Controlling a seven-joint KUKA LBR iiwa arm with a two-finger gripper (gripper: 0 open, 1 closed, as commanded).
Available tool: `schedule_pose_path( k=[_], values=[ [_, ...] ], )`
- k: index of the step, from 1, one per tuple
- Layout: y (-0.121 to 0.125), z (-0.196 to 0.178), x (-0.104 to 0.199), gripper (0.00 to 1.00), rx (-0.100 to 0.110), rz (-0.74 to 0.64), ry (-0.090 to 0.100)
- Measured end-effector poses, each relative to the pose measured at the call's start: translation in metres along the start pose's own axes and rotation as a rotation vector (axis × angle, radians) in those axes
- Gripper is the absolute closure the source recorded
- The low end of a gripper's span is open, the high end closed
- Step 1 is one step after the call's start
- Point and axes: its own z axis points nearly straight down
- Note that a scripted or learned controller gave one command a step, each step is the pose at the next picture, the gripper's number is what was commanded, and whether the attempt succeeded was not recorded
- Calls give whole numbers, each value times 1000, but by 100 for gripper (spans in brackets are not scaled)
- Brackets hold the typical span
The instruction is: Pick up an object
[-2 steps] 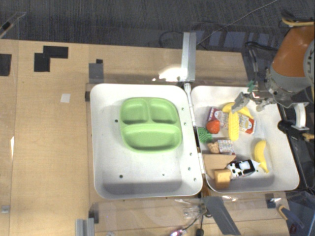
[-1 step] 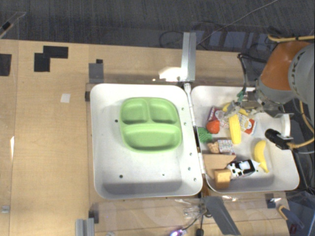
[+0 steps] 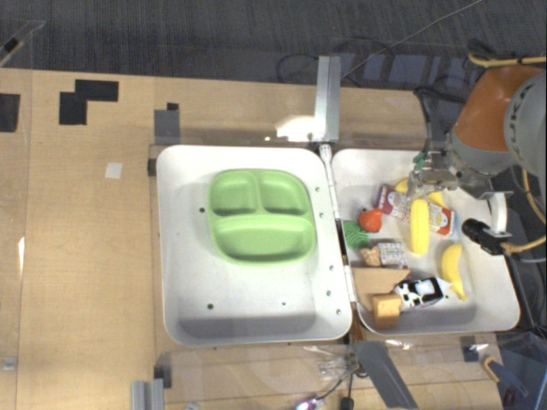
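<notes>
gripper [image 3: 421, 180] above corn cob [image 3: 419, 225], right bin [image 3: 504, 310]

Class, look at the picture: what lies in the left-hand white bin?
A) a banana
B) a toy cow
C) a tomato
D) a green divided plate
D: the green divided plate lies in the left bin, while the small toys are in the right bin.

Two bins sit side by side on the worktop [image 3: 77, 229]. The left bin [image 3: 184, 297] holds a divided plate [image 3: 259, 214] near its middle. The right bin [image 3: 496, 310] holds a clutter: a corn cob [image 3: 419, 225] in the middle, a tomato [image 3: 370, 220] to its left, a banana [image 3: 452, 269] to its right, a toy cow [image 3: 422, 292] near the front. The hand [image 3: 425, 176] hangs over the bin's back part, above the cob.
</notes>
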Motion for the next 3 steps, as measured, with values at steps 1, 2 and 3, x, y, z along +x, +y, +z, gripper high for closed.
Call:
schedule_pose_path(
  k=[1,2,3],
  values=[
    [42,-89,57,100,22,3,1],
    [-25,-8,37,100,24,-313,6],
    [37,-66,90,100,21,-246,5]
  ],
)
